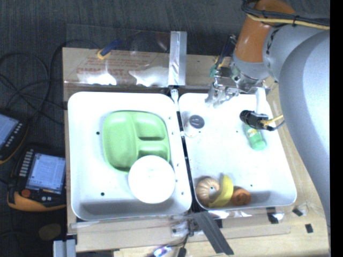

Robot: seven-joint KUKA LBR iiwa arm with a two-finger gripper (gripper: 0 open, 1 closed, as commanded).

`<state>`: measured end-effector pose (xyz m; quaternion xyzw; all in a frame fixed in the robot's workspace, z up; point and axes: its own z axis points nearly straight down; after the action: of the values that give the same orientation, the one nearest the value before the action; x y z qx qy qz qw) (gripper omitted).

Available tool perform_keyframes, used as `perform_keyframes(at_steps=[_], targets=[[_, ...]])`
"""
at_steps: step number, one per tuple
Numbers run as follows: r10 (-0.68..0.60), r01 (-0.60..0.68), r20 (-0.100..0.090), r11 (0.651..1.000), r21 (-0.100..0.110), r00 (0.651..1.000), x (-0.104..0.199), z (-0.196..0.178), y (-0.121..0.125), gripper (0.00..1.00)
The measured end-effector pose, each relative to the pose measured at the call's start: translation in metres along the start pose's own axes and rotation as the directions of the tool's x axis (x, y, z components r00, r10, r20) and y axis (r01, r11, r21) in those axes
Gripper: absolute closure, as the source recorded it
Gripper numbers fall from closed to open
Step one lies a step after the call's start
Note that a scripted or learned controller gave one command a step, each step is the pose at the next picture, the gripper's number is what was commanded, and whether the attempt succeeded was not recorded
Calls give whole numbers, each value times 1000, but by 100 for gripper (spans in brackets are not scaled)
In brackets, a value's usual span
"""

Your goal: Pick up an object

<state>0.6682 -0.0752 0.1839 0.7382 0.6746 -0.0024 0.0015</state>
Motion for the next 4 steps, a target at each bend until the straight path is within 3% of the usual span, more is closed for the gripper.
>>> perform_keyframes(at_steps=[1, 2, 3, 4], targets=[[235, -235, -3, 972, 4, 972, 37, -10, -51, 100], [235, -235, -3, 972, 4, 972, 37, -10, -51, 0], [256, -256, -2, 967, 3, 967, -17, 1, -3, 0], [376, -376, -2, 927, 3, 927, -34, -43, -25, 0]])
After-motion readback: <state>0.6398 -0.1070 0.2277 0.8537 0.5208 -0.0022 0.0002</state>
